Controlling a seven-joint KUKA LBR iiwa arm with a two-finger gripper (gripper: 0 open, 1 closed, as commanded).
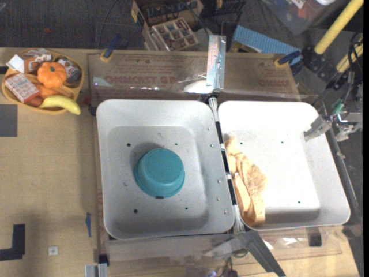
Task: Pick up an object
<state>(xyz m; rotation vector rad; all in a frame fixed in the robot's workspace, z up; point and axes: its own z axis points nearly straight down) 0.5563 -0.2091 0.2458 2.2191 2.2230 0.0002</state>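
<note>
Two white bins sit side by side on the bench; the left bin has a teal bowl flipped upside down, sitting a bit toward the near side of the bin floor and well clear of every wall; nothing else is in there with it.

The right bin holds a crumpled tan cloth bunched up along its left wall; it runs from about the middle of that wall down to the near-left corner, where it seems to ride up on the rim a little; the rest of that bin floor is bare white.

The gripper hangs at the right bin's far-right corner, right at the rim, and it's a blurry grey shape from this angle; honestly can't tell how far apart it's set, and there's no object seen in it; it's well apart from both the cloth and the bowl.

Off at the bench's far-left corner there's a shallow basket with a banana, a small orange pumpkin and some little packets; beyond the far edge it's just clutter on the floor.
</note>
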